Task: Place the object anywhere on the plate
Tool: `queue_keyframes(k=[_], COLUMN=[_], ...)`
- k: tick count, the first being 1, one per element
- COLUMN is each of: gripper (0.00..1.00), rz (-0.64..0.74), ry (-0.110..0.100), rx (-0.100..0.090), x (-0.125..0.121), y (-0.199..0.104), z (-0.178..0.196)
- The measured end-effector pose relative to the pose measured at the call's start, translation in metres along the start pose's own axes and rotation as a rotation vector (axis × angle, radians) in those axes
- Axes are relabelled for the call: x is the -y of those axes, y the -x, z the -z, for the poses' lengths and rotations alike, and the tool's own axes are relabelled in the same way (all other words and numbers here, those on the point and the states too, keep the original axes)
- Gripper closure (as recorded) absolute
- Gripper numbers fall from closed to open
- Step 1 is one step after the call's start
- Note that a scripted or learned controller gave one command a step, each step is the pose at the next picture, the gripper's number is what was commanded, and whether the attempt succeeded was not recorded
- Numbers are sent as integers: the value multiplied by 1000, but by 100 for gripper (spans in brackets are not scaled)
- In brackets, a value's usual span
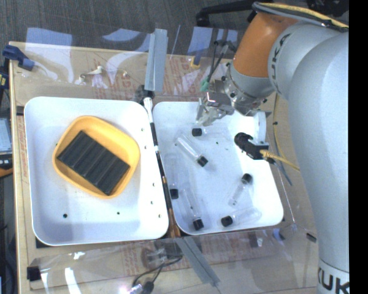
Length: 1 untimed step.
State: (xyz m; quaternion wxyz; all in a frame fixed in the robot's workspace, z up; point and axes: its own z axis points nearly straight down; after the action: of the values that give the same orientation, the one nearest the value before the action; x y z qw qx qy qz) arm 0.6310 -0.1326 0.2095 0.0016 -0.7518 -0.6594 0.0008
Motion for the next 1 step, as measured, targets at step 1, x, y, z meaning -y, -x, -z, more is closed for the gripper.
queue_keyframes(k=[1], gripper=[100], rz=[90], ry=[-2], rx=[1], x=[19], y=[-96], z=[13])
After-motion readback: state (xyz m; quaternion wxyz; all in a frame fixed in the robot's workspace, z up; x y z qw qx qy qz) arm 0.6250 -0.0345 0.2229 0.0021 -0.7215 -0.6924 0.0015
